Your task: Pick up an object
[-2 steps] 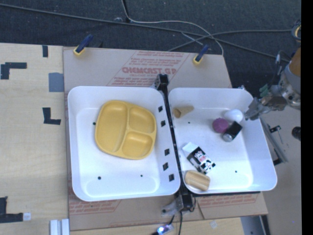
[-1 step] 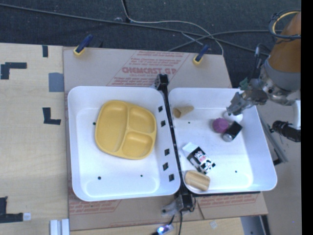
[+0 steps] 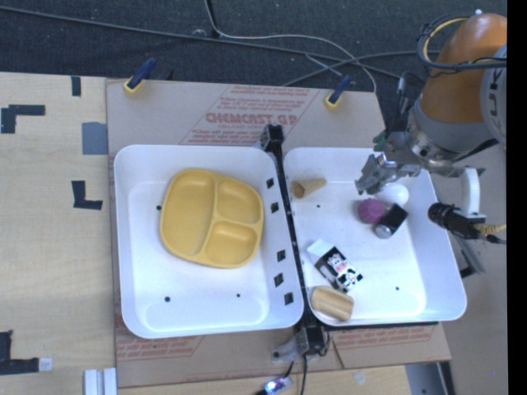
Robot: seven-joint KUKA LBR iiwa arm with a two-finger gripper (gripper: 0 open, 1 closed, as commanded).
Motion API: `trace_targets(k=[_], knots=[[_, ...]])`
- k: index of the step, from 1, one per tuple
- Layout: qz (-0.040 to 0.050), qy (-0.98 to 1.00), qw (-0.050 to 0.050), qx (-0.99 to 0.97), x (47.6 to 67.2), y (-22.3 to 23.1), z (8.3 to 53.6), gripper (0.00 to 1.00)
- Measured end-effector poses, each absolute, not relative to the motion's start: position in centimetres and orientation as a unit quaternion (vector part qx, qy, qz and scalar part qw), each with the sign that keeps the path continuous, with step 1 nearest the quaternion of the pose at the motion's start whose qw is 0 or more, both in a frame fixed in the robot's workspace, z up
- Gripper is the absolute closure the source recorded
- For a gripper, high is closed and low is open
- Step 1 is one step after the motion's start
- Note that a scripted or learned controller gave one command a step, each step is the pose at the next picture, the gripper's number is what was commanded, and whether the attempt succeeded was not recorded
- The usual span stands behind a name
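My gripper (image 3: 368,179) hangs over the back right of the right bin (image 3: 428,299), its dark fingers pointing down and to the left. Just below it lie a magenta round object (image 3: 371,211), a white round object (image 3: 398,194) and a black cylinder with a grey end (image 3: 390,220), all close together. A tan wedge-shaped piece (image 3: 307,188) rests near the bin's back left corner. A black-and-white patterned box (image 3: 337,267) lies in the middle front, with a tan bread-like block (image 3: 332,304) at the front edge.
The left bin (image 3: 140,295) holds a yellow divided plate (image 3: 212,217). A black divider with clips (image 3: 282,229) runs between the bins. Blue-and-yellow clamps (image 3: 140,74) (image 3: 338,90) pin the cardboard sheet at the back. Cables cross the dark floor behind.
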State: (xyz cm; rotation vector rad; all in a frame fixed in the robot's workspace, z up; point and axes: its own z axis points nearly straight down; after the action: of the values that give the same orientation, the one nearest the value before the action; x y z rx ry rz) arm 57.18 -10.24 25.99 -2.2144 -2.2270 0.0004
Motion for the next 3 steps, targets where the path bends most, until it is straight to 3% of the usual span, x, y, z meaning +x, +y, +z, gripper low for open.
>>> trace_targets(k=[3], knots=[[0.0003,-0.709,0.001,-0.705,59.1,3.5,23.8,1.0]])
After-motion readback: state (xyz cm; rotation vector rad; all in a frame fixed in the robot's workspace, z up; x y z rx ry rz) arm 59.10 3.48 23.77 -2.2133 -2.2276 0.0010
